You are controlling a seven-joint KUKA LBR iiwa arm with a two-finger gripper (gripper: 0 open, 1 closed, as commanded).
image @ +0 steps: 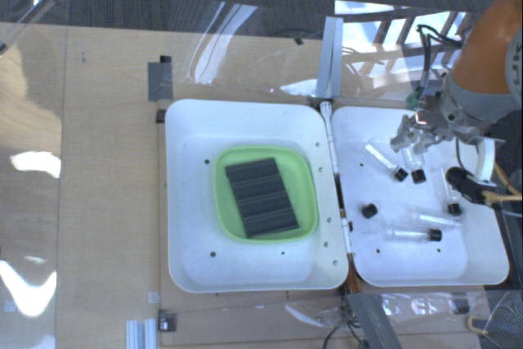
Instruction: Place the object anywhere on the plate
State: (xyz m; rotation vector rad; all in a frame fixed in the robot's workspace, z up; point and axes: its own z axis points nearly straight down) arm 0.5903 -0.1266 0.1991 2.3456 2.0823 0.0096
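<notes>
Though I cannot tell how open the claw (pixel 413 137) is, I log it near a capped tube (pixel 378 154): grasp pending, then the green plate (pixel 223 204).

2 bins sit side by side on the surface (pixel 98 176), just beside each other down the middle. In the left bin (pixel 188 257), a plate (pixel 222 176) sits about centre, and a block (pixel 261 198) lies on that plate, well inside its rim. Over to the right bin (pixel 482 266): 1 tube (pixel 382 158) lies toward the far left, a loose cap (pixel 369 210) sits nearer, and a 2nd tube (pixel 413 234) lies nearest of all, right of that cap. A 3rd tube (pixel 452 196) lies toward the right wall. The gripper (pixel 413 145) hangs over the far part of the right bin, just right of the 1st tube.
</notes>
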